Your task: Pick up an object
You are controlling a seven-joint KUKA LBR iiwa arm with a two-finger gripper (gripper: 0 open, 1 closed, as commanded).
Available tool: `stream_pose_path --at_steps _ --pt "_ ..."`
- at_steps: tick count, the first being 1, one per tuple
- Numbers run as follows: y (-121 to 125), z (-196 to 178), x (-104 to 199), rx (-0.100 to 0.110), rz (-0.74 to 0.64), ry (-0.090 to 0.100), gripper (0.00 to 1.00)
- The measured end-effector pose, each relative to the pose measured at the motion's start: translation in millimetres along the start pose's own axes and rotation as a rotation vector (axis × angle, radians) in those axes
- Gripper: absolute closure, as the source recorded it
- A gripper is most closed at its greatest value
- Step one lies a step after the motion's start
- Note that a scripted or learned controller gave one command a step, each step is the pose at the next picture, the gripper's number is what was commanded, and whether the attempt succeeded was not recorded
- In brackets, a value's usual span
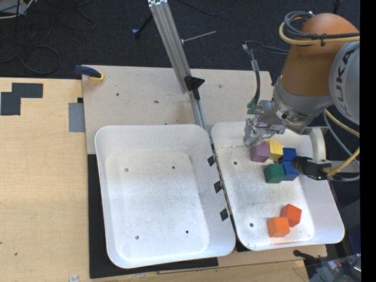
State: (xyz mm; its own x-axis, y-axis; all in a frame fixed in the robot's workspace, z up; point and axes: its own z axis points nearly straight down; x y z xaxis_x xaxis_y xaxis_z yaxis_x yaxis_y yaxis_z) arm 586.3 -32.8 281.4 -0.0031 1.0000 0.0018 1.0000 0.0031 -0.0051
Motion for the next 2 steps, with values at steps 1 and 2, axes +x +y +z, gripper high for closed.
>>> stream_pose_path --at_steps 1,2 --pt "-1 5 48 0.000 0.000 0.000 1.00" --pt "1 11 98 0.001 -0.001 0.000 1.00"
